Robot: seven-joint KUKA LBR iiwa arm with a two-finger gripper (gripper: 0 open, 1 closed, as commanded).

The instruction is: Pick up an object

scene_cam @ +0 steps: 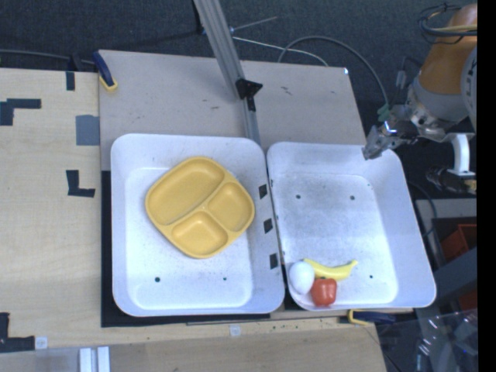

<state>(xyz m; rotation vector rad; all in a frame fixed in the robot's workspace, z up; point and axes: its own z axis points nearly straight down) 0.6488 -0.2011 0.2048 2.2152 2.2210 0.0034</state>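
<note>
In the right bin (341, 215), three small things lie bunched at the front-left corner: a white egg-like ball (300, 277), a yellow banana (335, 269) and a red pepper (325, 291). The left bin (132, 231) holds a yellow divided plate (199, 205). My gripper (377, 142) hangs over the back-right corner of the right bin, far from the three things, with nothing seen between its fingers.
A slanted metal pole (225, 45) rises from the bench behind the seam between the bins. Cables (325, 49) run across the board behind the right bin. A wooden table surface (46, 208) lies to the left.
</note>
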